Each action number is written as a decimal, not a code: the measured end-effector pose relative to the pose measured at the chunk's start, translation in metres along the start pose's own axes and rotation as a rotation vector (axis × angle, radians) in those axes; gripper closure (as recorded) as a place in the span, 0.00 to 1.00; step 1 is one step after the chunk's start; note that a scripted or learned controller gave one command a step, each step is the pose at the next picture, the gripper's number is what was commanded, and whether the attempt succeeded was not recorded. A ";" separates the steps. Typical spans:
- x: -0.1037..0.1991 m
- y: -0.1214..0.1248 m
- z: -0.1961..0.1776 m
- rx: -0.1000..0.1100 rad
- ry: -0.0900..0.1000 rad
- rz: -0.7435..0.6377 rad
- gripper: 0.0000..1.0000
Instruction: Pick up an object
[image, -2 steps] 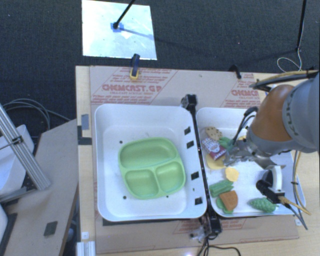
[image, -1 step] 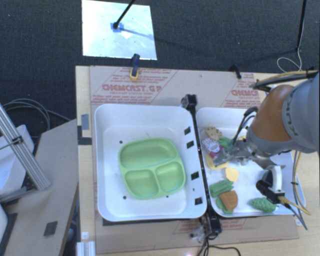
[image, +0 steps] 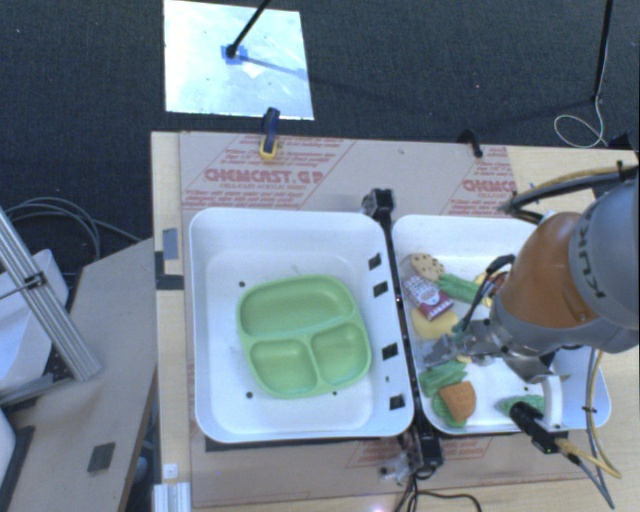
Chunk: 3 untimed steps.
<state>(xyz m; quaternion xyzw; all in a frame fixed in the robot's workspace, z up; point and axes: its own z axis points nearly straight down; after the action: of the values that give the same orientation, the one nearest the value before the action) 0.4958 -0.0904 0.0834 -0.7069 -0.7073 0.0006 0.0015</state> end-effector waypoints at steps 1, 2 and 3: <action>-0.001 0.004 -0.012 -0.008 -0.003 0.000 1.00; 0.089 -0.007 -0.105 -0.009 0.000 -0.008 1.00; 0.086 -0.007 -0.101 -0.005 -0.001 -0.002 0.00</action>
<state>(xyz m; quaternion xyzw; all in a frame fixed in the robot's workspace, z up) 0.4891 -0.0049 0.1845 -0.7062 -0.7080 -0.0010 -0.0007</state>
